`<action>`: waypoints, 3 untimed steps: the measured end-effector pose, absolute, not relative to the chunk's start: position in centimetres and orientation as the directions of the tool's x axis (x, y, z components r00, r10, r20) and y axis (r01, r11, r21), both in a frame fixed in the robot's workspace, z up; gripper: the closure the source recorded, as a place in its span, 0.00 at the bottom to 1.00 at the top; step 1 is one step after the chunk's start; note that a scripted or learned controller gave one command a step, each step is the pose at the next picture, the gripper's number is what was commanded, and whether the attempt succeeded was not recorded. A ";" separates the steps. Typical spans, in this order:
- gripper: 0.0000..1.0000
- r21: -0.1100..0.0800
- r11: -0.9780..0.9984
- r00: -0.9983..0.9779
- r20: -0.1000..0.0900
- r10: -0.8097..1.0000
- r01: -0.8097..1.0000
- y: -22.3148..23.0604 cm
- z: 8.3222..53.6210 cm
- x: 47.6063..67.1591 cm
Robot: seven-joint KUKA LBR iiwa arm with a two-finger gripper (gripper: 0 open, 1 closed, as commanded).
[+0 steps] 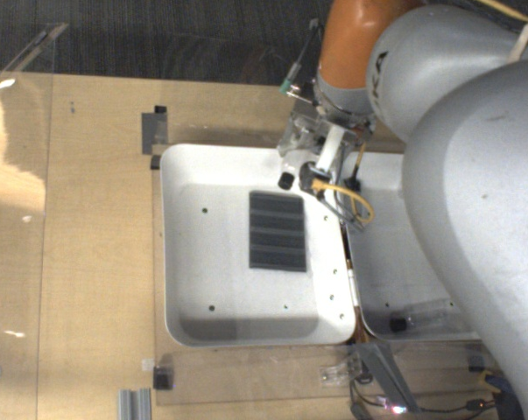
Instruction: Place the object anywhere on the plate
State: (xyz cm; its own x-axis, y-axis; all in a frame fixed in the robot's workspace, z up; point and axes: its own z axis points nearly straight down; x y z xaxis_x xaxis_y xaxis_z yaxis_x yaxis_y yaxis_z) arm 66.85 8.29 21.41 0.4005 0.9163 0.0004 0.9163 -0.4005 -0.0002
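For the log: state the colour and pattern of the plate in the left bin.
Dark grey plate with raised horizontal ribs, clearest in the camera view.

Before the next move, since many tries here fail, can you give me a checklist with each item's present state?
1. Plate lies flat in the left bin: ok.
2. Plate top is free to receive an object: ok.
3. End effector is over the left bin's upper right corner, beside the plate: ok.
4. An object sits between the fingers: cannot tell.
5. Yellow cable hangs apart from the plate: ok.
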 end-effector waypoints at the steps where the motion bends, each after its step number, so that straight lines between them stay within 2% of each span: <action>1: 1.00 0.002 -0.387 0.387 0.002 0.922 0.922 15.6 20.3 66.9; 2: 1.00 -0.002 -0.749 0.749 0.002 0.662 0.662 23.6 13.4 66.8; 3: 1.00 -0.004 -0.753 0.753 0.009 0.659 0.659 23.4 14.7 67.1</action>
